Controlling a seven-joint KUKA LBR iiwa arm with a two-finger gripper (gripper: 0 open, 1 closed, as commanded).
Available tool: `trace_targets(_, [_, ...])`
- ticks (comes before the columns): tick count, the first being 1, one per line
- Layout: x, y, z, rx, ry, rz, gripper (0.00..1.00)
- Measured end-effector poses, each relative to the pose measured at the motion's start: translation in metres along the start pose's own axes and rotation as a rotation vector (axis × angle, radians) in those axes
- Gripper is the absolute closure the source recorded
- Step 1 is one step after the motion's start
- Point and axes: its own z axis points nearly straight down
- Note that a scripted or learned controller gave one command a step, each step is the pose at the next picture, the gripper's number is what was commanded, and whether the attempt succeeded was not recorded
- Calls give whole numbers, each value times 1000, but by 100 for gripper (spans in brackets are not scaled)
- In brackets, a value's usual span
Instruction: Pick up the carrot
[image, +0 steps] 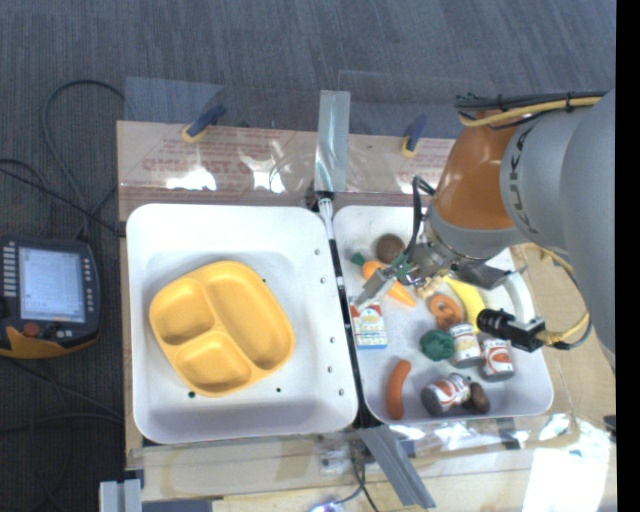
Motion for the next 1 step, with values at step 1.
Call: trace_targets(1, [-36, 7, 0, 0, 0, 250, 0])
